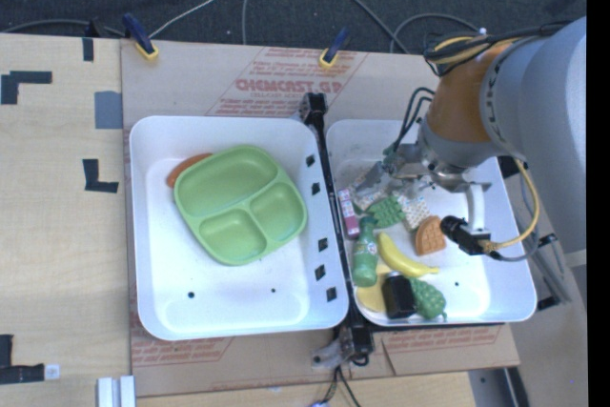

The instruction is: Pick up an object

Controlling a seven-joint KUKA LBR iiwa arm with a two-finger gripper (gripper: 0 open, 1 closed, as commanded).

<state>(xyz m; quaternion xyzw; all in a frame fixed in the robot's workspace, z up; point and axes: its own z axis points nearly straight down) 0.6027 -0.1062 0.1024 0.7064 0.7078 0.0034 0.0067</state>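
The grey arm (543, 110) with its orange band (457, 105), nearest the lens, covers the upper right part of the right bin (505, 300). The gripper (391, 169) hangs over the back of the toy pile in that bin; whether the fingers are spread, pressed together or pinching anything cannot be told, since wrist and cables mask them. Just in front of the gripper lie a green leafy toy (386, 212) and a pale speckled piece (413, 205). Further out from the gripper are an orange wedge (429, 235), a yellow banana (405, 257), a green bottle (364, 257), a small pink item (350, 222) against the divider, and a black block (398, 295) beside a green knobbly toy (429, 300). Across the divider from the gripper, the left bin (162, 300) holds a green divided plate (240, 203) over an orange object (186, 167), mostly hidden. Both bins rest on the worktop (57, 234).

Risks, as judged: the toys touch and overlap, so a closing grip may nudge neighbours, catch two at once, or slip off the rounded banana. The intended target is not identifiable.
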